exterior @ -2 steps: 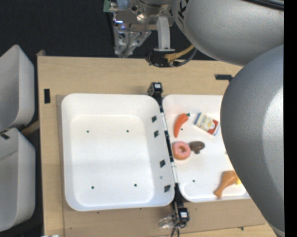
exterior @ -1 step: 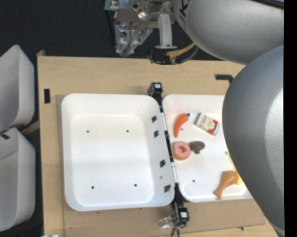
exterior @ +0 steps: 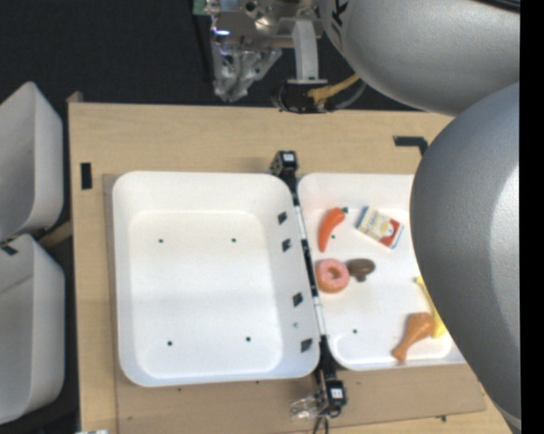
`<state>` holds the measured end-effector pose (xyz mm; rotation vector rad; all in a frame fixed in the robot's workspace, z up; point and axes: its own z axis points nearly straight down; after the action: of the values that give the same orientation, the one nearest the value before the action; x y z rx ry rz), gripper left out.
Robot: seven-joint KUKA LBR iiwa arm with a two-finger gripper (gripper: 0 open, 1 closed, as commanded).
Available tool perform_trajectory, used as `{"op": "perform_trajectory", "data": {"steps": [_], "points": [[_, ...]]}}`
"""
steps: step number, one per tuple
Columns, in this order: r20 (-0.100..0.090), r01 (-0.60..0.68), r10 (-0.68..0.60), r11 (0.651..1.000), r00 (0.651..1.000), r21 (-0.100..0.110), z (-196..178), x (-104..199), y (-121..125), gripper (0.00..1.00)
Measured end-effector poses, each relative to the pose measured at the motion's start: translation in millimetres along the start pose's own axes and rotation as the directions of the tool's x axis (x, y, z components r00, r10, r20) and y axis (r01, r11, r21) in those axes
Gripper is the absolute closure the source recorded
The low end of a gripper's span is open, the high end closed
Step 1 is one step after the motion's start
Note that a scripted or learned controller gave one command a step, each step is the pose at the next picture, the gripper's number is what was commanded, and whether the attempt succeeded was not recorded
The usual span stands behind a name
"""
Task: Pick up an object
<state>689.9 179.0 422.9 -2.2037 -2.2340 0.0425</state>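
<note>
The right bin (exterior: 371, 355) holds an orange carrot (exterior: 331, 228), a small white, red and blue carton (exterior: 380, 227), a pink donut (exterior: 332, 276), a small brown piece (exterior: 361, 268) touching the donut, and an orange-brown drumstick (exterior: 415, 334). A yellow item (exterior: 429, 304) shows partly from under the arm. My gripper (exterior: 236, 78) hangs high beyond the bench's far edge, above the dark background, far from all the objects. Nothing shows in it.
The left bin (exterior: 200, 274) is plain white inside. The big grey arm body (exterior: 471, 206) covers the right side of the right bin. Black clips (exterior: 284, 162) sit along the divide between the bins. White housings (exterior: 14, 242) stand at the far left.
</note>
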Motion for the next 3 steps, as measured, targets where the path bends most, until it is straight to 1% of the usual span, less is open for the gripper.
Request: {"op": "perform_trajectory", "data": {"steps": [3], "points": [[0.013, 0.008, -0.009, 1.000, 1.000, 0.017, -17, -3, 4, 1.00]]}}
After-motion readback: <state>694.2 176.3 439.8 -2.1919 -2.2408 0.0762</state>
